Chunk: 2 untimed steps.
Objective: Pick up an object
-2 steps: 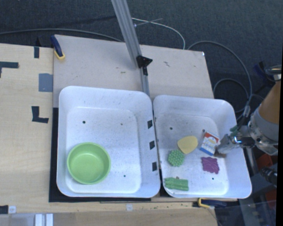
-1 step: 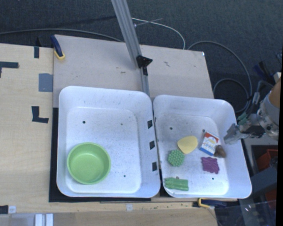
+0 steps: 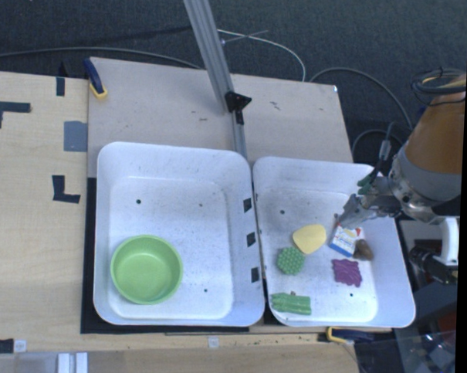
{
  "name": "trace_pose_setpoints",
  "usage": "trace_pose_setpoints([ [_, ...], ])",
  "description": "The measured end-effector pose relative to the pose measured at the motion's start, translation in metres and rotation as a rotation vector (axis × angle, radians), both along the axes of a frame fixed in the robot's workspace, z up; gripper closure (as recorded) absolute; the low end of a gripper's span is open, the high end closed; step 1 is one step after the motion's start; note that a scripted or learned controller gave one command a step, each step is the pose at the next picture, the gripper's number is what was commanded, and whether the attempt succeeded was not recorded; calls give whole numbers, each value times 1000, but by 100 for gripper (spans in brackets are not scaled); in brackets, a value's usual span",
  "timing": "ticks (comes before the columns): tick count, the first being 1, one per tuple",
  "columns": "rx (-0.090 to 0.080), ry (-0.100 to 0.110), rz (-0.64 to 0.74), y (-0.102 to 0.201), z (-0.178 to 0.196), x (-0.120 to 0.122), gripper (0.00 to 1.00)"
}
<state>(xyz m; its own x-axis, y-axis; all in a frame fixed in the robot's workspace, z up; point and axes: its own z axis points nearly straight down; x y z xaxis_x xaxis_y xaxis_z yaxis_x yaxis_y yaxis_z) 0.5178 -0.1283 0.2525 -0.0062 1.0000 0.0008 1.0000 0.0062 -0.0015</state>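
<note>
Far to the gripper's left, you had a green bowl (image 3: 146,269) alone in the left bin (image 3: 173,160); nearer, in the right bin (image 3: 311,177), lay a green round piece (image 3: 290,260), a green block (image 3: 291,303), a yellow piece (image 3: 310,238) and a purple piece (image 3: 346,271). The gripper (image 3: 346,220) stood just above a small white-and-blue carton (image 3: 344,241). You could not tell its opening, nothing looked lifted, so I judged the pick not yet done.
</note>
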Motion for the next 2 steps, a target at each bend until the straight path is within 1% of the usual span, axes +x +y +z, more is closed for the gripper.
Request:
trace_pose_setpoints([
  [1,0,1,0,50,-15,21,100],
  [2,0,-1,1,97,-13,51,100],
])
